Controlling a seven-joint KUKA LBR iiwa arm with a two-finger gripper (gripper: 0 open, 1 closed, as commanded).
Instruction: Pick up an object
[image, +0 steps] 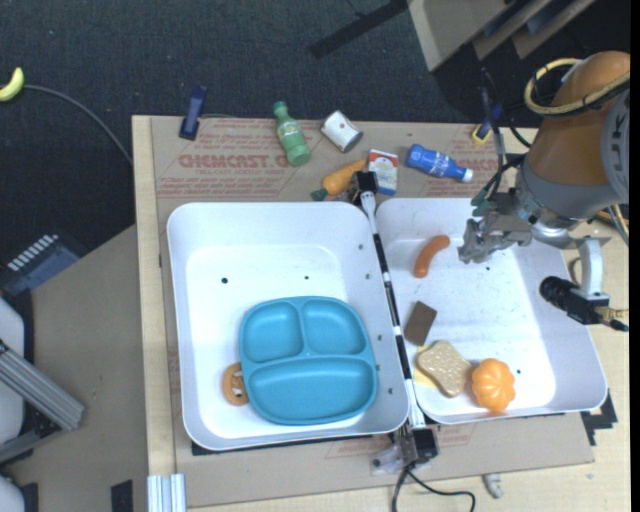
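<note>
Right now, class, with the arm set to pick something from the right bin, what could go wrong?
1. The gripper hangs beside the sausage, not over it; closing here would likely miss.
2. The sausage is rounded and may roll away.
3. The bread slice and orange pumpkin touch, so grabbing one may shove the other.

I see a tan board-topped bench (250, 165), two shallow white bins (200, 300) side by side, green bottle (292, 135), blue bottle (438, 163), small white can (341, 130) behind them.
</note>
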